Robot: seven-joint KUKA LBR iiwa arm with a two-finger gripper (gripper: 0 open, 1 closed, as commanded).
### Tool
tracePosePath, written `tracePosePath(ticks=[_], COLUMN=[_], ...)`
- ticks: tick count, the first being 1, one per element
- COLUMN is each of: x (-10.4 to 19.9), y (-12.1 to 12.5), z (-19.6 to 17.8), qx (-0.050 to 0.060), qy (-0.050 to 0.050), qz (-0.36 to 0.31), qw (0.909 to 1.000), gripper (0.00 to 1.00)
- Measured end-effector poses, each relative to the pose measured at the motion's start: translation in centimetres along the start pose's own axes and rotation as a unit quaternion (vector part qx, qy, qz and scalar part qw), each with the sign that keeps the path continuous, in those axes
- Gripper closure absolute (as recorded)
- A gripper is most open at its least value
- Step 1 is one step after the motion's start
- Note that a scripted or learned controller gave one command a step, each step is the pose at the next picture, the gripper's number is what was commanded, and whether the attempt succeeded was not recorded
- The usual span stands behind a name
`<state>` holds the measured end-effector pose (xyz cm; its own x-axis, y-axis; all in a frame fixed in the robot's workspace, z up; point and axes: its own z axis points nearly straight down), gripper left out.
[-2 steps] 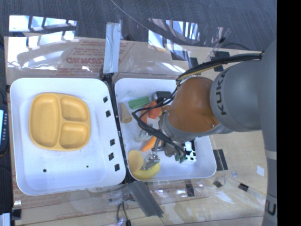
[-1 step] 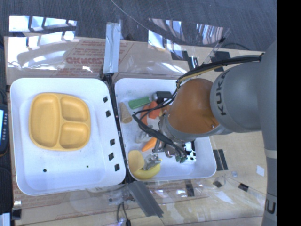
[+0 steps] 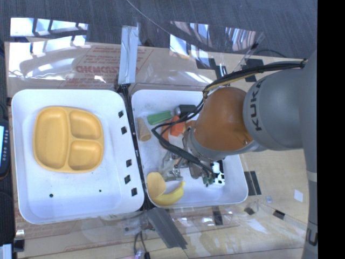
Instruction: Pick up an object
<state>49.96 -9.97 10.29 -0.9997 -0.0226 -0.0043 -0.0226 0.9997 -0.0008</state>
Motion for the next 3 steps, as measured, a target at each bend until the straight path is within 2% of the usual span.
tracePosePath(ticks=[1,2,3], x=[-1.6,-1.5,-4.0], y=[-3.4,-3.3,-0.9], z=[-10.0,-9.8,1.1], qx=[0.001,0.0,-0.001], qy=[-0.003,0.0,0.002], qz=[0.017,0.016,-0.072], qw=[0.9999,0.9999,0.9974], gripper=[1.0,0.0,0.0])
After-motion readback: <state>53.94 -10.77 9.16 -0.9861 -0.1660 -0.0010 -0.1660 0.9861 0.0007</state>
